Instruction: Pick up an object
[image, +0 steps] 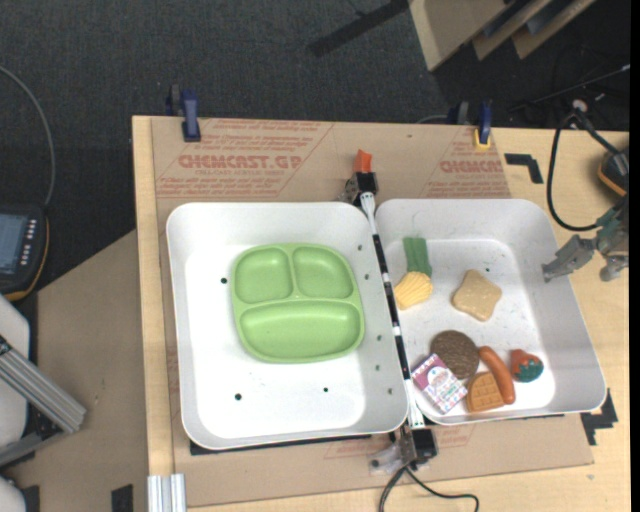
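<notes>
The toy foods lie in the right white bin (560, 330): a yellow corn cob with green husk (414, 280), a tan bread slice (476, 296), a brown round patty (455, 350), a pink printed packet (439, 383), a waffle (487, 392), an orange-red sausage (497, 367) and a red-green fruit (527, 366). The left white bin (200, 300) holds a green three-compartment plastic tray (296, 303). At the frame's right edge, the grey end effector (572, 258) hangs over the right bin's rim, its state indiscernible.
</notes>
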